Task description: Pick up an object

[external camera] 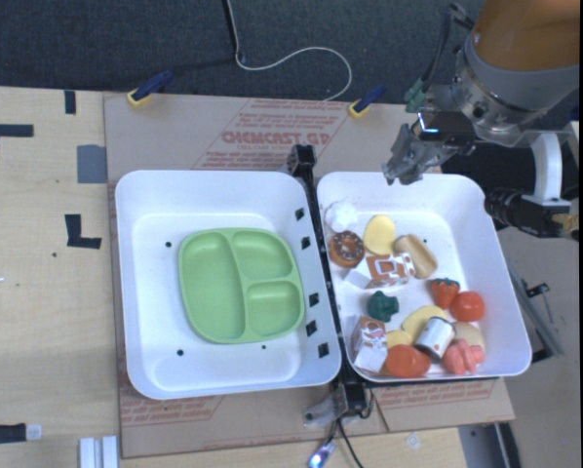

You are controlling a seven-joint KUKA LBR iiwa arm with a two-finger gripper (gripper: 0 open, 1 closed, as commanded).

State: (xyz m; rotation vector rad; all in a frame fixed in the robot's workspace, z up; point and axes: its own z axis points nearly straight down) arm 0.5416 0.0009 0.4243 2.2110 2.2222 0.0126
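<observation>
A robotics lab. Two white bins (pixel 136 261) sit on a cardboard-covered desk (pixel 262 130). A loose cable (pixel 291 61) trails behind.

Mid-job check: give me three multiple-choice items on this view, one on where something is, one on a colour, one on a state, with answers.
1. Where does the green plate lie?
A. In the left bin
B. In the right bin
C. On the cardboard outside both bins

2. What colour is the tomato near the right bin's right wall?
A. Blue
B. Red
C. White

3. How does the hand stand relative to the toy food?
A. Pressed down among the pile
B. Resting on the green plate
C. Raised near the right bin's far rim, apart from the toys

Answers:
1. A, the plate sits flat in the middle of the left bin.
2. B, it is plainly red beside the strawberry.
3. C, it hangs near the far rim, with bare white floor between it and the nearest toys.
</observation>
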